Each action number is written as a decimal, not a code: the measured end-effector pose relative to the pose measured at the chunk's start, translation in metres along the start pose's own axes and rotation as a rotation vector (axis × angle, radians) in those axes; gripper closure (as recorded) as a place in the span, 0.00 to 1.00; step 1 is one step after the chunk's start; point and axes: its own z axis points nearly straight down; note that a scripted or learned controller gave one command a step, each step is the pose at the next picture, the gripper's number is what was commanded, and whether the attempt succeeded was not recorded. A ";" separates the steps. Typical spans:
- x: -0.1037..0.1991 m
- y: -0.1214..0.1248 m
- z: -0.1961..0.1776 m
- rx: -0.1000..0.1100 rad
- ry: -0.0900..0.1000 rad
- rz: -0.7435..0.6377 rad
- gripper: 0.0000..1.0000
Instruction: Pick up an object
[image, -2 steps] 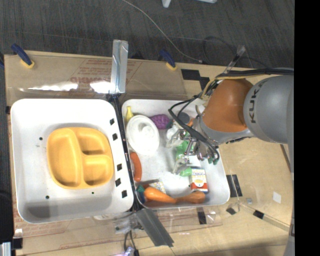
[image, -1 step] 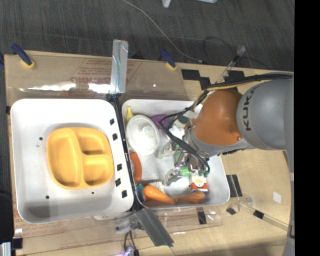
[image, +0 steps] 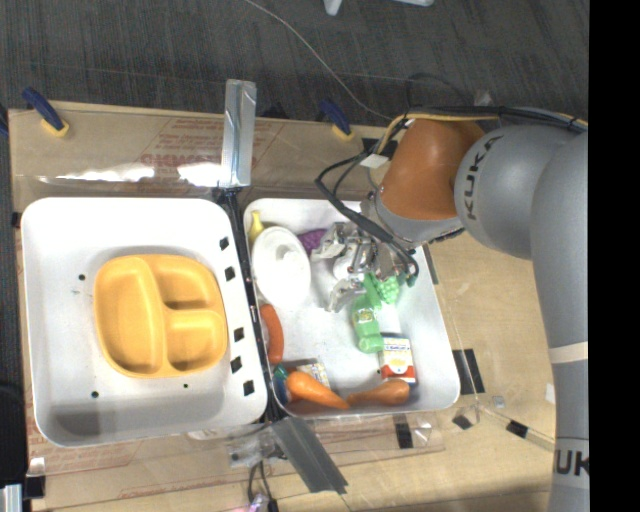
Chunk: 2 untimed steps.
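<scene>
Nearest, along the front wall of the right bin (image: 315, 345): orange carrot-like pieces (image: 320, 395) and a small red-and-white carton (image: 397, 355). Farther in, a green toy (image: 381, 290), just beside the gripper (image: 352, 268). Probably light, hard plastic, somewhat slick; best pinched across its narrow middle. Gripper low over the bin; open or closed, impossible to tell. Beyond, a white bowl (image: 280, 262). Smooth white floor, crowded; alongside, the left bin (image: 50, 300) with a yellow divided tray (image: 160, 310).

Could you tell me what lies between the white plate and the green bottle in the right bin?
In the camera view, the metal gripper hangs between the white plate and the green bottle, above the bin's white floor.
</scene>
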 end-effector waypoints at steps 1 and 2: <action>-0.002 0.000 -0.012 0.001 -0.004 -0.002 1.00; -0.018 0.031 -0.147 0.003 -0.014 0.063 1.00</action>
